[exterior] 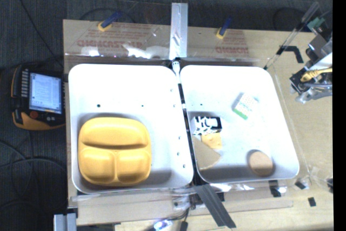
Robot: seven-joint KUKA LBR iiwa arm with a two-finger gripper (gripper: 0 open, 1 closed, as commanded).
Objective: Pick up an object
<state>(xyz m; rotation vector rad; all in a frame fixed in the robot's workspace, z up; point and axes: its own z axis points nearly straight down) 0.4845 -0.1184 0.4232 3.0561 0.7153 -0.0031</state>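
My gripper (313,89) hangs at the far right, outside the right bin (281,116) and above the bench. Inside that bin lie a small green and white box (245,105), a black and white patterned item (207,124), an orange piece (212,141) and a brown flat piece (206,156) by the left wall. A tan rounded lump (260,162) rests in the near right corner. A large yellow moulded shape (114,149) fills the near part of the left bin (124,89). Nothing shows between the gripper's tips.
A metal divider (179,30) stands upright behind the wall shared by the bins. A handheld pendant with a lit screen (38,96) lies left of the bench. Yellow and blue clamps (110,20) hold a clear sheet at the back.
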